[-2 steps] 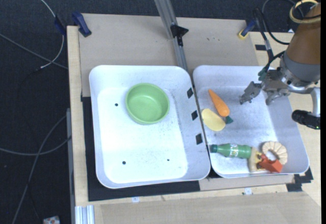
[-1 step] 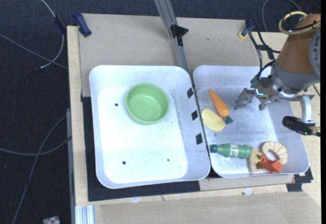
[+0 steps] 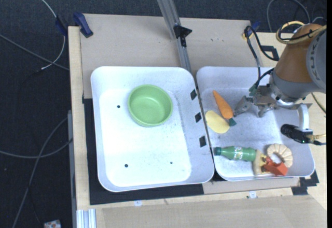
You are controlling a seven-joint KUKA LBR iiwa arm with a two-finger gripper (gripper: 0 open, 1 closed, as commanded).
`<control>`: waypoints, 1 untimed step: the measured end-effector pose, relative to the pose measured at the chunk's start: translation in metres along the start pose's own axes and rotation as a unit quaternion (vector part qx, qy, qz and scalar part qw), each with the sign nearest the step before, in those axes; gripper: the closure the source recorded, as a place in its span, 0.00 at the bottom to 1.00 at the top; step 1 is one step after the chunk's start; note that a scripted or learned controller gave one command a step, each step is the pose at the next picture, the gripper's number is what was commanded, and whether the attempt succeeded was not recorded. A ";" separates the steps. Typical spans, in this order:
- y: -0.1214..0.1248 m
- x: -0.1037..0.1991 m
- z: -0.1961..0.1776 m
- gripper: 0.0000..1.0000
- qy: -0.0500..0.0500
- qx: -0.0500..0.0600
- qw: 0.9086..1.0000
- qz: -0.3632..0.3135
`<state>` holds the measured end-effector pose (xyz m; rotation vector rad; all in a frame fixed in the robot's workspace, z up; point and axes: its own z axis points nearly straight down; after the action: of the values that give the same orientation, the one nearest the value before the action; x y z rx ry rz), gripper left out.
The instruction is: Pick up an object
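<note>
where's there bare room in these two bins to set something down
Most room is in the left bin: its whole floor below and left of the green bowl. The right bin is crowded with the carrot, lemon, bottle, and gripper.

The scene is lit evenly and rather brightly, with soft light that seems to come from above. Shadows are weak and short. The two white bins (image 3: pixel 104 118) in the middle and lower right of the frame are the brightest parts and look a little washed out (their speckled floors are still readable). The dark carpet (image 3: pixel 31 40) along the left side and the top stays dim, with little detail. The picture is slightly soft overall and somewhat grainy. The orange band of the arm (image 3: pixel 293 53) at the right edge shows a gentle sheen. Straight lines bend slightly near the frame edges.
</note>
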<state>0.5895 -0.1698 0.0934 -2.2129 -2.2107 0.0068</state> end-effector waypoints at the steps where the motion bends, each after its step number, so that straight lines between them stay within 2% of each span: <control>1: 0.002 0.000 -0.015 1.00 0.000 -0.003 1.000 0.000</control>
<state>0.5913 -0.1694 0.1085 -2.2156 -2.2141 -0.0005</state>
